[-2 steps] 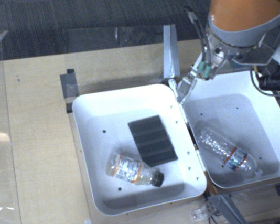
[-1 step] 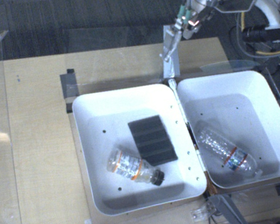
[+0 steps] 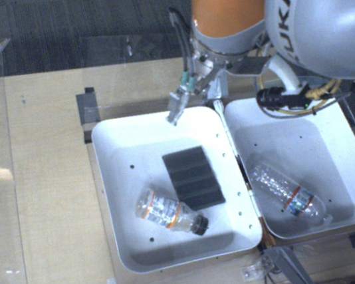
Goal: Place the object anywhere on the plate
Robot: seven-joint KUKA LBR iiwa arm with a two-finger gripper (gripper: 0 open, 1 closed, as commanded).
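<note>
The bottle (image 3: 170, 213), clear with an orange band and dark cap, lies on its side in the left bin (image 3: 114, 156), touching the near corner of the black ridged plate (image 3: 193, 178); a 2nd clear bottle (image 3: 287, 195) lies in the right bin (image 3: 341, 144); farther back, above the left bin's far rim, hangs the gripper (image 3: 177, 112), holding nothing; whether it is spread I cannot tell.

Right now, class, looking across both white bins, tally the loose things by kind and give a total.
Clear plastic bottles: 2, one in the left bin, one in the right bin
Black ridged plate: 1, in the left bin
Total: 3
</note>
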